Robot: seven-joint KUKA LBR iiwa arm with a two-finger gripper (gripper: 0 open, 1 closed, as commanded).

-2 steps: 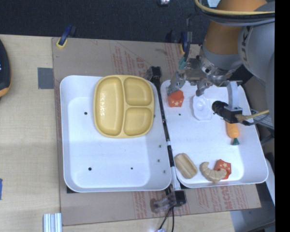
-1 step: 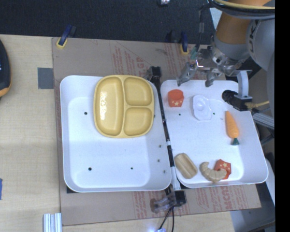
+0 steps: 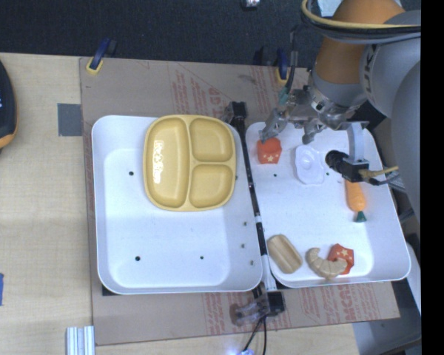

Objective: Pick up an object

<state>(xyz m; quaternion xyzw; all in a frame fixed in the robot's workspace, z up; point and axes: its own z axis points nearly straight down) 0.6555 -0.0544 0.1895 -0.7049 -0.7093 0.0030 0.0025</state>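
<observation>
Right bin (image 3: 385,268): gripper (image 3: 290,130) spread above red block (image 3: 268,152), nothing held. You're mid-approach; next, descend and close.

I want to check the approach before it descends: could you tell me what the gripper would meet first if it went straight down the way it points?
Probably the bare floor of the right bin: the open gripper straddles a gap between the red block and the white cup. Depth is unclear, so either finger may clip one.

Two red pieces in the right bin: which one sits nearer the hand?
The red cube at the bin's far left, directly below the hand. The other red piece lies at the near edge.
</observation>
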